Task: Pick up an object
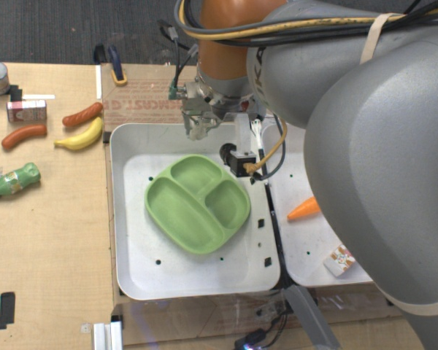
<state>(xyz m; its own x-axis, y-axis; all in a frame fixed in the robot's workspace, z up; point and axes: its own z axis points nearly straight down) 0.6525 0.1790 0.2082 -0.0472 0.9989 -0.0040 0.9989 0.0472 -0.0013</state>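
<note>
White left bin [128, 268] — green three-compartment plate [198, 204] at centre; gripper [197, 125] above plate's far rim, grip unreadable.

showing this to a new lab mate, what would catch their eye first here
The huge grey arm sweeps in from the right, hiding much of the right bin, its orange band high at the top. Below its gripper, a green divided plate lies in the left bin. An orange carrot peeks out in the right bin, and a banana lies on the bench at left.
</note>
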